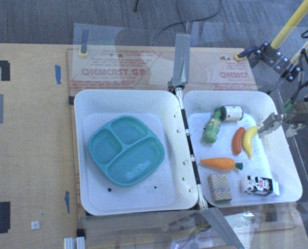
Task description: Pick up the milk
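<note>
The hand is seen at the right rim of the right bin, just beside the banana; whether it is open cannot be told, and nothing is seen in its grip. The milk lies well apart, at the bin's near right corner, beside a cracker. A divided teal plate sits in the left bin.

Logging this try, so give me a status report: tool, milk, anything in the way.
Tool at right bin's right edge, beside banana. Milk carton lying in near right corner, untouched. Nothing on top of it; cracker sits clear to its left.
</note>
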Motion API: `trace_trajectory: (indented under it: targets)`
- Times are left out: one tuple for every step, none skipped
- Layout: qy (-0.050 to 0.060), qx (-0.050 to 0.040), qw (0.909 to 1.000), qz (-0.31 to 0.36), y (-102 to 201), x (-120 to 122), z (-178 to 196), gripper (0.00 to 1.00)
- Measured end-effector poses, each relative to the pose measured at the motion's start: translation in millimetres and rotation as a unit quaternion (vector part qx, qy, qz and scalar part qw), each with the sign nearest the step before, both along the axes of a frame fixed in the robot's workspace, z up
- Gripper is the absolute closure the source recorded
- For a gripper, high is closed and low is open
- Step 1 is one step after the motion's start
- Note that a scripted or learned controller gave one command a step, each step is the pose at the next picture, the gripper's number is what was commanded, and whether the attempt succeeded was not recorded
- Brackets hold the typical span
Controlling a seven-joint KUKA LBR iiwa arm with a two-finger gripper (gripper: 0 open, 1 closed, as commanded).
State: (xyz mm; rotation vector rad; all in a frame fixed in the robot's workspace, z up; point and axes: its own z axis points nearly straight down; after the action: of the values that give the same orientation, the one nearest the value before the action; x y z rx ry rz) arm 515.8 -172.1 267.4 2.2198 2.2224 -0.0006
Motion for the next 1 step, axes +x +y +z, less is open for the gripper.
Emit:
trace_trajectory:
  targets:
    - [0.001,0.0008,0.9962,0.087,26.9,-36.1,-82.4,0.00]
